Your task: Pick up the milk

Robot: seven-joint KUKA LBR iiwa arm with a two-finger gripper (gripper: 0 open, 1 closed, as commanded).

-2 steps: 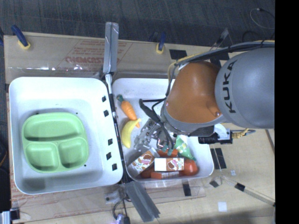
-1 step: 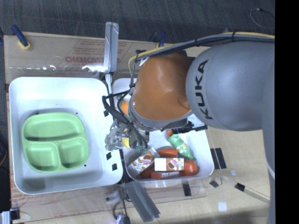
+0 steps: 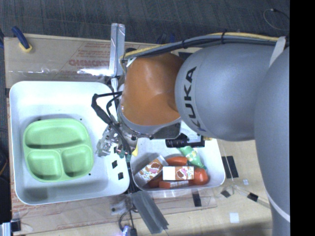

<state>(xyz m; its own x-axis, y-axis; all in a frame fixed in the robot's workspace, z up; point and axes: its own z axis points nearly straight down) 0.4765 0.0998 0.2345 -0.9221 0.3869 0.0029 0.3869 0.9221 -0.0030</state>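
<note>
We look down from above at a slant on the tabletop, both bins in frame: the left bin wide open to us, the right bin half hidden beneath the arm, which looms close from our right.

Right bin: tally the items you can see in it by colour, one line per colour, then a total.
Brown and white cartons: 2, one tilted brown carton and one with a white label beside it.
Orange-red items: 2, one behind the cartons and one at the right end.
Green items: 1, a green piece partly hidden under the arm.
Total: 5 visible; the arm covers the rest of the right bin.
</note>
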